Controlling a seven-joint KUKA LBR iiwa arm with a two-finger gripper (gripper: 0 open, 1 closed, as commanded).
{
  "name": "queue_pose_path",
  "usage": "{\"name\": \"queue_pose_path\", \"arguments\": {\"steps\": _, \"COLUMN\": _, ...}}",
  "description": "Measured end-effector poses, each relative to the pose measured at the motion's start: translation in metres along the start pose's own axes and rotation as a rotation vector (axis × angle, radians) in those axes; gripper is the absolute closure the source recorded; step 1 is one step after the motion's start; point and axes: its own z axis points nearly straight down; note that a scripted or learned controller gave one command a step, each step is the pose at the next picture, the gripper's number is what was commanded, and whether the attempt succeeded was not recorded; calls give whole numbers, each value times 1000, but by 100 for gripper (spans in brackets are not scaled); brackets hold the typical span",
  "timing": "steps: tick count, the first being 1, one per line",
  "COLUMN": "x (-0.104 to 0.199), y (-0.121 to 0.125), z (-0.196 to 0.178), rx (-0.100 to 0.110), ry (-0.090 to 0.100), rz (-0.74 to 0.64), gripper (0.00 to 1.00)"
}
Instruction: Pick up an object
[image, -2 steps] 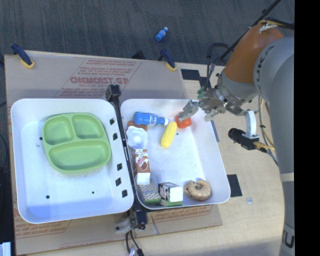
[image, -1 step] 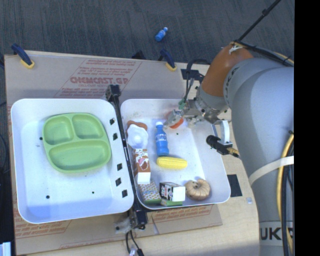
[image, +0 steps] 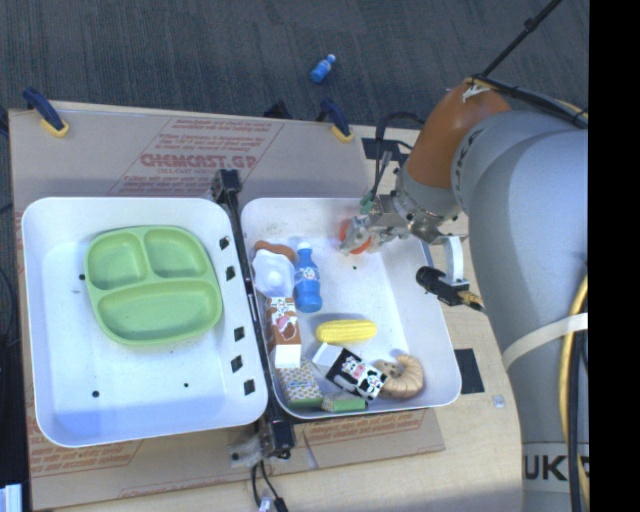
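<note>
Several candidates for the pick, all in the right bin (image: 392, 292) and all lying down-view and leftward of the gripper (image: 376, 226). Hangs over that bin's upper right corner, close to the rim, on the end of the only arm, reaching in from the right. Cannot tell whether open or closed: small, blurred, and mixed up with a small orange-red thing (image: 352, 236) right at its tip, touching or just beside, perhaps a toy, perhaps part of the tool. Not safe to call that a hold. Nearest clear object: a blue bottle (image: 307, 280), off to the gripper's left and a little down-view, long axis running up and down the view, cap end toward the top, just beside a white lump (image: 270, 270) on its far side. Next, a yellow corn cob (image: 346, 330), straight down-view from the gripper, long axis across the view, with bare floor on the gripper's side. Farther along the same line, crowded at the bin's lower edge: a black-and-white box (image: 352, 372) and a tan croissant-shaped piece (image: 403, 376), touching or nearly so. Judged the easiest take: the cob, standing apart, needing a closing direction across its short width. Smooth white plastic underfoot, shallow walls, likely to let round things roll. Beyond the divider, well apart, the left bin (image: 60, 340) with a green divided plate (image: 153, 283).
</note>
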Motion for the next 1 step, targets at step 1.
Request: {"name": "queue_pose_path", "arguments": {"steps": 1, "x": 80, "y": 1, "z": -73, "rx": -4, "ry": 2, "rz": 8, "gripper": 100}}
